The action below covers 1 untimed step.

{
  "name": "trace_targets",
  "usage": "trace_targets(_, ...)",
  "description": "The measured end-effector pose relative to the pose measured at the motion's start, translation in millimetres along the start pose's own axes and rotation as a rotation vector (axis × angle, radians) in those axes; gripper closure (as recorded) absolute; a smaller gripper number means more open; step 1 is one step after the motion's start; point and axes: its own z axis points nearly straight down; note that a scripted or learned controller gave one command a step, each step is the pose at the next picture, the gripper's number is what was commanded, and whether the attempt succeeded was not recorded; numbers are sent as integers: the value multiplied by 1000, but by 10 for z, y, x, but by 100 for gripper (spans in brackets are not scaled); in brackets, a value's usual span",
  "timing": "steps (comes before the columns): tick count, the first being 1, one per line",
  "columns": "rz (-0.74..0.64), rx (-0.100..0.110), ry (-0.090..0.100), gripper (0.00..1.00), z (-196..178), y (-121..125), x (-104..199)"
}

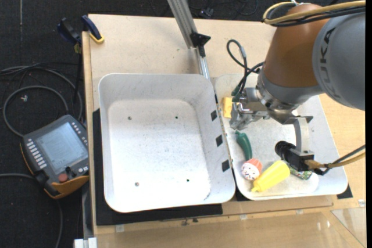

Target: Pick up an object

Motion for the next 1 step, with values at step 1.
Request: trace_targets(1, -1, -1, 1, 100, -31, -78, 532)
